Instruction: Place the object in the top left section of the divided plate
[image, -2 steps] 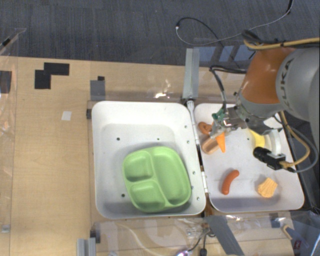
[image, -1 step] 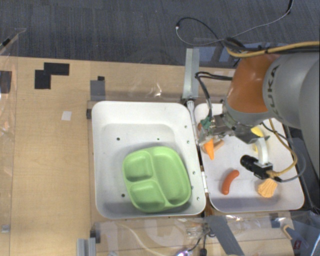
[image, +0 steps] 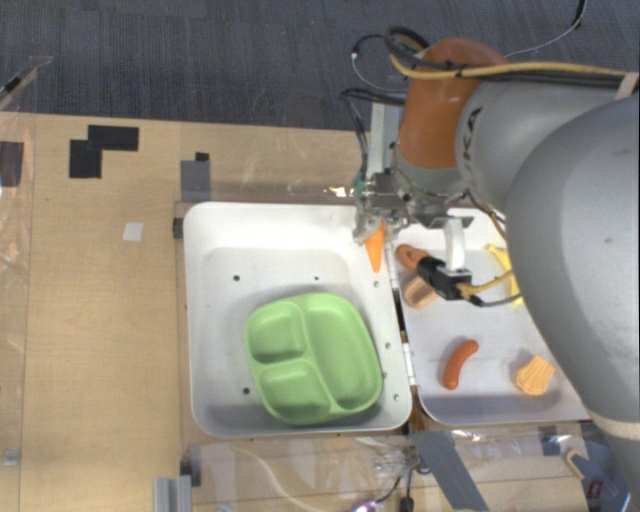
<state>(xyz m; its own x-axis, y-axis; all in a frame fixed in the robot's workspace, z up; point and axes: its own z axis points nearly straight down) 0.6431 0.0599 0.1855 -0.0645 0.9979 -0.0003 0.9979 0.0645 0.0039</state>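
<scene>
Bench (image: 100, 300) tan wood, carpet beyond; jaws pinching orange carrot (image: 374, 247) over left bin (image: 200, 300).

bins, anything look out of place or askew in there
Nothing looks spilled or damaged. The green divided plate lies flat in the left bin but is turned at an angle to the bin's walls. An orange carrot-like piece hangs point-down from the gripper, over the rim between the bins rather than resting in either.

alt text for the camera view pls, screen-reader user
A grey robot arm's gripper holds an orange carrot over the right edge of the left bin, up and right of a green divided plate. The right bin holds a sausage and other toy food.
</scene>
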